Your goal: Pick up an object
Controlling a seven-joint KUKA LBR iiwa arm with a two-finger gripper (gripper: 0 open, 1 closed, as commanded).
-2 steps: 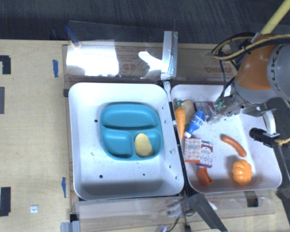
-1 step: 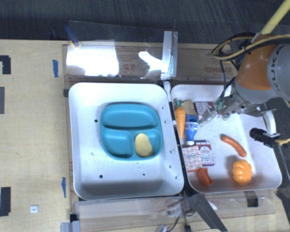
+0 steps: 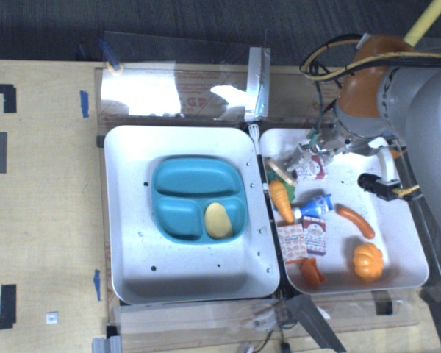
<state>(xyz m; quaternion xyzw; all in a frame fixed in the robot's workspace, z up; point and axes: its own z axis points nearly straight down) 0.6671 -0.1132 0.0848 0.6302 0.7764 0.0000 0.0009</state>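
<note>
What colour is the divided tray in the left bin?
Light blue; the tray shows clearly in the camera view.

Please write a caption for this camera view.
Arm's gripper over right bin of toy food; yellow piece lies in blue tray.

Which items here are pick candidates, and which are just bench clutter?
Candidates, right bin: carrot, sausage, small pumpkin, printed packets, blue-capped tube. Also yellow lemon-like piece on the blue tray.

Clutter: clear sheet, blue tape marks, cables.

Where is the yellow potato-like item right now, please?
The yellow potato-like item lies in the lower-right compartment of the blue divided tray, inside the left white bin in the camera view.
</note>
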